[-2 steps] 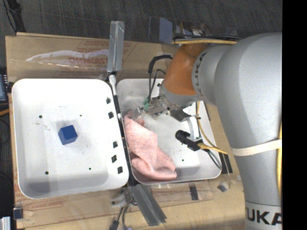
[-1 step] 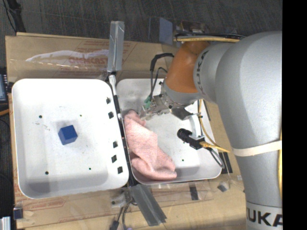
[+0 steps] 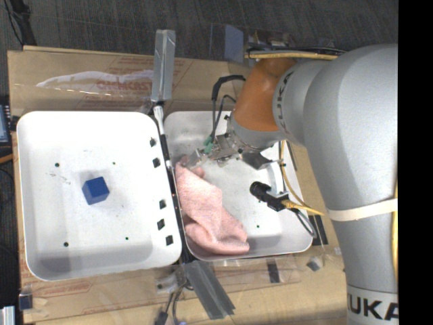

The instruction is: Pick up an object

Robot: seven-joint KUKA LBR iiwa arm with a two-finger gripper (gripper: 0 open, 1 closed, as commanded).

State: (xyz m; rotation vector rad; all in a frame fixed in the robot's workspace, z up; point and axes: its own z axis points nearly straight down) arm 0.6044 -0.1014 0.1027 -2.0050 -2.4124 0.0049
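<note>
A pink cloth (image 3: pixel 208 212) lies crumpled in the right bin (image 3: pixel 298 239) at the frame's centre, against its left wall. The pincer (image 3: pixel 203 153) hangs just above the cloth's upper end — whether clenched or released, I cannot tell. A blue cube (image 3: pixel 96 189) sits in the left bin (image 3: pixel 40 134).

Two white bins sit side by side on the bench. The left bin (image 3: pixel 40 181) holds a blue cube (image 3: pixel 95 189) near its middle. In the right bin (image 3: pixel 298 239), a pink cloth (image 3: pixel 210 212) lies along the left wall toward 7 o'clock. The arm (image 3: pixel 325 114) reaches in from 3 o'clock; its gripper (image 3: pixel 203 153) hangs just above the cloth's top end, at 11 o'clock.
</note>
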